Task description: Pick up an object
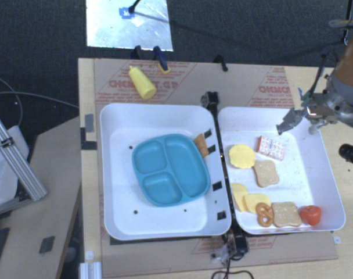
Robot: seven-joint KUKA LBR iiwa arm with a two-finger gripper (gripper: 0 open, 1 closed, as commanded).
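My gripper [298, 125] hangs over the back right of the right bin [316, 156], its two fingers spread with nothing between them. Just below and to its left lies a red and white packet [272, 147]. Further food lies in this bin: a round yellow piece [242, 156], a bread slice [266, 173], two yellow pieces [249, 199], a pretzel [264, 214], a toast [285, 214] and a red tomato [310, 215] at the front right corner.
The left bin [121, 138] holds a blue divided plate [170, 168] with a brown piece [201, 145] at its right edge. A yellow bottle [141, 82] lies on the cardboard behind the bins. Black clips [214, 135] line the seam between the bins.
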